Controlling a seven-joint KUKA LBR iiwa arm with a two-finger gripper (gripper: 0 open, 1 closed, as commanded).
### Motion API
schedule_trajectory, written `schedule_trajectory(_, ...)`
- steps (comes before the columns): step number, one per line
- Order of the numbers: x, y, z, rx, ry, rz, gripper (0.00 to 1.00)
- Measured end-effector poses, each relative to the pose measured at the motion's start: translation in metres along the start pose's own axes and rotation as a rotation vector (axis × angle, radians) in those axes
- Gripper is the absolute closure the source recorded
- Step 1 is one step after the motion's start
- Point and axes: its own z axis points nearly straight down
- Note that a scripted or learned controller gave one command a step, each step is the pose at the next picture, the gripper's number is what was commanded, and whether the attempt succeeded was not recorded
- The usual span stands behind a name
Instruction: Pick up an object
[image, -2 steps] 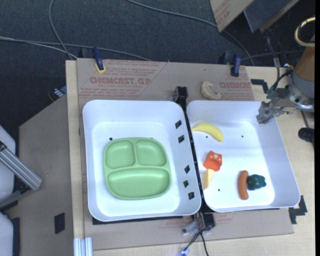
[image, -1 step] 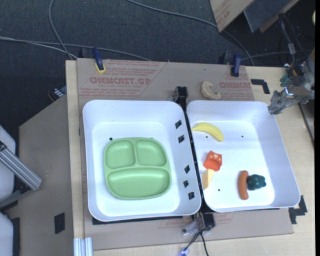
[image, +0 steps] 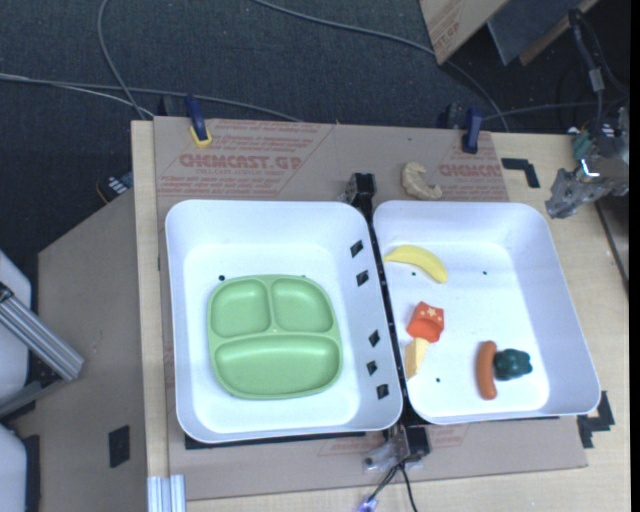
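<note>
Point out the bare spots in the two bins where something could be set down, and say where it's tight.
Right bin: bare floor along its far-right side, right of the banana, and above the sausage and green toy. Tight at its left edge, where the red piece and yellow piece crowd the divider. Left bin: the green divided plate takes the middle; only a strip behind it stays bare.

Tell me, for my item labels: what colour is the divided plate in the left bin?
Light green, in the camera view: plate.
</note>
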Motion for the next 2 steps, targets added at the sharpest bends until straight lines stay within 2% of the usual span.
schedule_trajectory(1,0.054,0.013,0.000,0.003,0.002,-0.005,1.00)
schedule_trajectory(2,0.117,0.014,0.007,0.008,0.004,-0.005,1.00)
